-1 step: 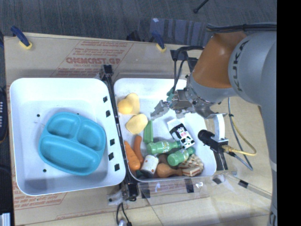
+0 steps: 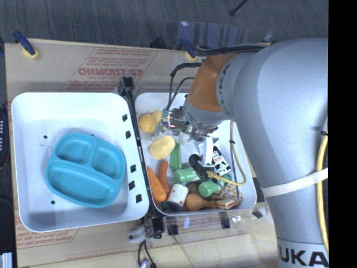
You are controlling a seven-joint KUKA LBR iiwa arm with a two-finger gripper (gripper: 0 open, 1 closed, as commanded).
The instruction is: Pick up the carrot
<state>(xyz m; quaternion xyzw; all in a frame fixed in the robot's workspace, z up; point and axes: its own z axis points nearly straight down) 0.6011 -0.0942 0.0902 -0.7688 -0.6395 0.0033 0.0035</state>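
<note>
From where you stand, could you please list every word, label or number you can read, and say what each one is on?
"CHEMCAST GP", red print on the brown protective paper covering the bench; the smaller red lines around it are too blurred to read.
"UKA", the visible letters on the arm's grey base at the lower right.

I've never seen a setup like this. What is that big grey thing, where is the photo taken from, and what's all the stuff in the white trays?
The big grey shape is a robot arm with an orange band near its wrist; it reaches in from the right. At its end sits a gripper, lowered into the right bin. One camera looks down at a slant from above the bench. The left bin holds a blue divided plate. The right bin is crowded with toy food: a carrot, which the arm is meant to pick up, two yellow pieces, green items and more. From this angle I cannot tell whether the gripper holds anything.
</note>
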